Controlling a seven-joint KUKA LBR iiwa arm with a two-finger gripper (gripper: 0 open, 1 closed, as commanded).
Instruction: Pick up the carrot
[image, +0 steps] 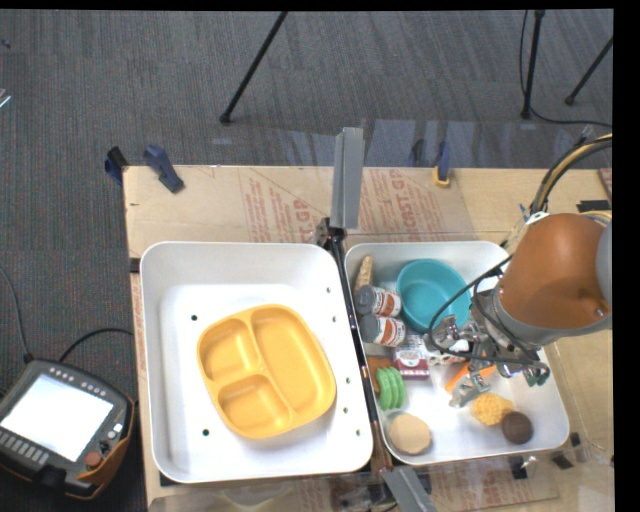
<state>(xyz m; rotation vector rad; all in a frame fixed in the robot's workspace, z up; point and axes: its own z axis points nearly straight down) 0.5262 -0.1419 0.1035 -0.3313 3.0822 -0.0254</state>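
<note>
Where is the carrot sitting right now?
The small orange carrot lies in the right-hand white bin, directly under the gripper, with the bumpy yellow ball just below it and the teal bowl above.

yellow divided plate (265, 372), teal bowl (430, 290), green toy (389, 388)

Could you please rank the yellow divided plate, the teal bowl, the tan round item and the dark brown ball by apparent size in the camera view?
1. yellow divided plate
2. teal bowl
3. tan round item
4. dark brown ball
</note>
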